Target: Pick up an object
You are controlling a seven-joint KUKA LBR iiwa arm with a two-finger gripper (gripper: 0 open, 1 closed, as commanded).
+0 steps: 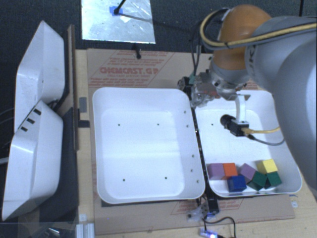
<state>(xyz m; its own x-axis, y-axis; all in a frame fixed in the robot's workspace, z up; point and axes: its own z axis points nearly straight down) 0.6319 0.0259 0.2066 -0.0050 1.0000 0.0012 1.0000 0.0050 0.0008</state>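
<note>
Tool (200,94): grey assembly below the orange band, upper centre-right of the frame, hanging over the far left corner of the right bin (287,182), just beside the wall it shares with the left bin (106,192). Whether its fingers stand apart or together cannot be told, as the wrist hides them; nothing is seen between them.

Blocks, one cluster, lower right of the frame, packed against the right bin's near wall (likely slid there, since the bin floor seems to slope that way): lilac block (215,170), orange block (230,169), second lilac block (246,171), yellow block (269,166), blue block (237,183), green blocks (262,181). Most are touching their neighbours.

Relation: the cluster lies well apart from the tool, at the opposite end of the same bin, toward the bottom of the frame.

Left bin sits on the cardboard-covered tabletop (129,68).
</note>
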